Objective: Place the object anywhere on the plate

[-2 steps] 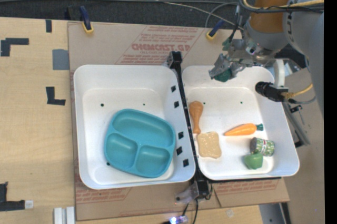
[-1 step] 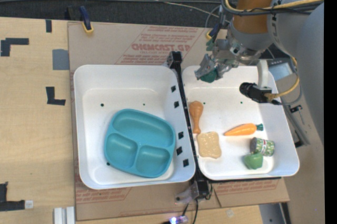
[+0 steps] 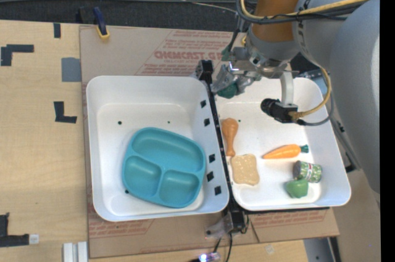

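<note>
A blue divided plate [image 3: 163, 166] lies in the left bin [image 3: 102, 100], toward its front. My gripper [image 3: 229, 83] hangs over the back end of the wall between the two bins. A small dark green object [image 3: 226, 92] sits between its fingertips, lifted off the bin floor, and the fingers are shut on it. The plate is down and to the left of the gripper, well apart from it.
The right bin [image 3: 336, 193] holds a drumstick [image 3: 229, 134], a bread slice [image 3: 244, 169], a carrot [image 3: 284, 151], a small can [image 3: 308, 171] and a green piece [image 3: 297, 188]. A black cable plug [image 3: 274, 109] hangs over that bin. The arm's bulk fills the upper right.
</note>
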